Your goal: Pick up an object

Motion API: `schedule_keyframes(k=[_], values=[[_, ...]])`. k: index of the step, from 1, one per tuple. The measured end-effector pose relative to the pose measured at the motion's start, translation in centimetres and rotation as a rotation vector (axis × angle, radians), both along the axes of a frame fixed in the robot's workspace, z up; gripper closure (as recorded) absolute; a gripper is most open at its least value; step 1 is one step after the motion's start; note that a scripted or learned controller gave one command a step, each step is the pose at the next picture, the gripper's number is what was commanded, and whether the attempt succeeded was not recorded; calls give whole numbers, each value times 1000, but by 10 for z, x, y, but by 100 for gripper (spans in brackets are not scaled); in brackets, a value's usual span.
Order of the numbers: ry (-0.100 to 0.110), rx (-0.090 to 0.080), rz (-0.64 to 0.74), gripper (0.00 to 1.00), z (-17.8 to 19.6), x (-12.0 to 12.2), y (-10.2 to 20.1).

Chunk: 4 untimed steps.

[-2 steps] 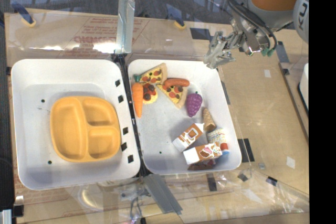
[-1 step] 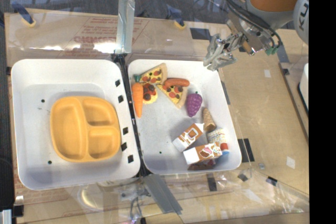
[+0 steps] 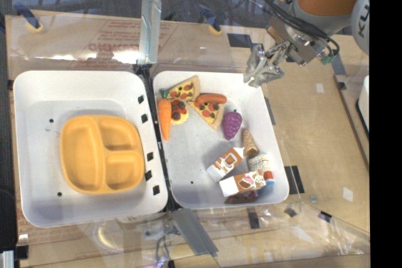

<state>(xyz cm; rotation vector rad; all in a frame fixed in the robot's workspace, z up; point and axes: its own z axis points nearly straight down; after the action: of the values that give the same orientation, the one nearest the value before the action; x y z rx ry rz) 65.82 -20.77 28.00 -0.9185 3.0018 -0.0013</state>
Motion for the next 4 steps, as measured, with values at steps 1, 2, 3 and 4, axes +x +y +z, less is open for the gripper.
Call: schedule_keyframes(k=[1,2,3,4], values=[[-4,-1,157,100,9,0,0],[2,0,420,100,-6,0,0],[-4,-1,327,100,20,0,30],[6,3,678,100,-53,-1,-1]])
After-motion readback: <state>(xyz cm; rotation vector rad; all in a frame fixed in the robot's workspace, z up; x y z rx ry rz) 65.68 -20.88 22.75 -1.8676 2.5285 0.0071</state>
